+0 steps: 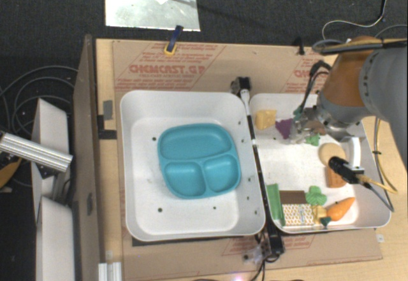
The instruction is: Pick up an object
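Here, claw point(299, 130) low in right bin point(376, 209) beside purple toy point(284, 127); finger state: cannot tell.

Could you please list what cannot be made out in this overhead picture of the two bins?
- Gripper: in the camera view, the arm's wrist covers it, so its finger state cannot be read.
- Purple object: partly hidden beside the gripper; contact cannot be judged.
- Small green piece: tucked under the wrist, too small to identify.
- Patterned box: its print is too small to read.
- Arm: cut off by the right edge.
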`<state>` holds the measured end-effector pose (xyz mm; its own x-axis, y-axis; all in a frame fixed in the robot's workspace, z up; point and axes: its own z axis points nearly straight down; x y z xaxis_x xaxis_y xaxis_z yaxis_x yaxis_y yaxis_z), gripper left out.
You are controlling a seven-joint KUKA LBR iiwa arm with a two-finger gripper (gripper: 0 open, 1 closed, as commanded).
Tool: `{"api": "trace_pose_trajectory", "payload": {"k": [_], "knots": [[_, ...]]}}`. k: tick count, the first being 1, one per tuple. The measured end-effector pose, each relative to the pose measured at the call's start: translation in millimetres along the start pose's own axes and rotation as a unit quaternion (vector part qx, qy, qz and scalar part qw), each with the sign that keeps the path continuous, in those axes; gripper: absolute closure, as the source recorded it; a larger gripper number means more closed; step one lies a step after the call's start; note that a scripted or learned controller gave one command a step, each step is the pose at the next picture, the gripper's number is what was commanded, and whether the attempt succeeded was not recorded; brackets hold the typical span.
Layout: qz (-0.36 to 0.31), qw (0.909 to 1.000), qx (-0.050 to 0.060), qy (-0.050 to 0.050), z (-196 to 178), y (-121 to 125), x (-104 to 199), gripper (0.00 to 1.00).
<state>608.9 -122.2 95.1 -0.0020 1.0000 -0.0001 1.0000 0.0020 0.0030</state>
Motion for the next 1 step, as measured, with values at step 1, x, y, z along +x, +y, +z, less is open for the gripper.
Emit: {"api": "trace_pose_trajectory", "payload": {"k": [1], "knots": [[0.003,1.0000,0.002,0.000,-22.6,-52.4,-48.2,1.00]]}}
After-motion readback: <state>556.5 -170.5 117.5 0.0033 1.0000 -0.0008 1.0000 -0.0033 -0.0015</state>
